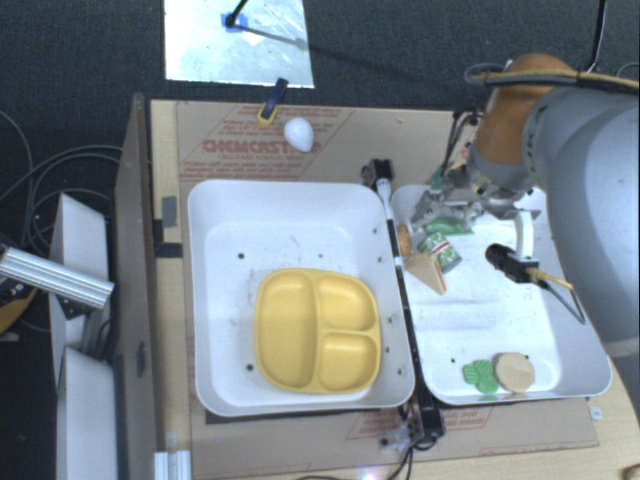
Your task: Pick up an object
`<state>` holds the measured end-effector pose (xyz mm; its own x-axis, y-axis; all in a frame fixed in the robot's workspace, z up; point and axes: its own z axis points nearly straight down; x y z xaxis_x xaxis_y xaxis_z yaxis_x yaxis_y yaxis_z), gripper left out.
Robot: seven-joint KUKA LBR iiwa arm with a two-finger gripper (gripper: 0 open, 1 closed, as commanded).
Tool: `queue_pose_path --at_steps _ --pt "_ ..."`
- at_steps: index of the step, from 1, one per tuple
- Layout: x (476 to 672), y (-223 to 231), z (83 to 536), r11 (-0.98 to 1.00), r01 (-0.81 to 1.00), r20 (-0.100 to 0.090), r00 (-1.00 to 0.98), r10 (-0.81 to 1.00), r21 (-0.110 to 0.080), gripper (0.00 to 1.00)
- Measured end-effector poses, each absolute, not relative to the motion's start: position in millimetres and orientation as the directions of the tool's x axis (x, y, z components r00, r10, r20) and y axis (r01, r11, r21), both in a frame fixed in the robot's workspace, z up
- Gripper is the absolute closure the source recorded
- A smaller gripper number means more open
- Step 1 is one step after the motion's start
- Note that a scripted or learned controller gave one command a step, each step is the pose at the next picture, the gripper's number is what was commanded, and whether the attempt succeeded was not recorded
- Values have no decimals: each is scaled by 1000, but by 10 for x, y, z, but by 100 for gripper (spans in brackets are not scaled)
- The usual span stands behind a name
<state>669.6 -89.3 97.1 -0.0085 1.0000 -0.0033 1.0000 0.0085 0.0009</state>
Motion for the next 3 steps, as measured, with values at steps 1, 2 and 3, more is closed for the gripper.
queue_pose_path --at_steps 1,2,3 --pt "6290 -1300 871 -3 1000 0 3 1000 6 0" --pt "6581 -854 853 8 1000 1 -8 1000 5 0" --pt "5981 -992 841 -1 1000 0 1 1000 -4 0"
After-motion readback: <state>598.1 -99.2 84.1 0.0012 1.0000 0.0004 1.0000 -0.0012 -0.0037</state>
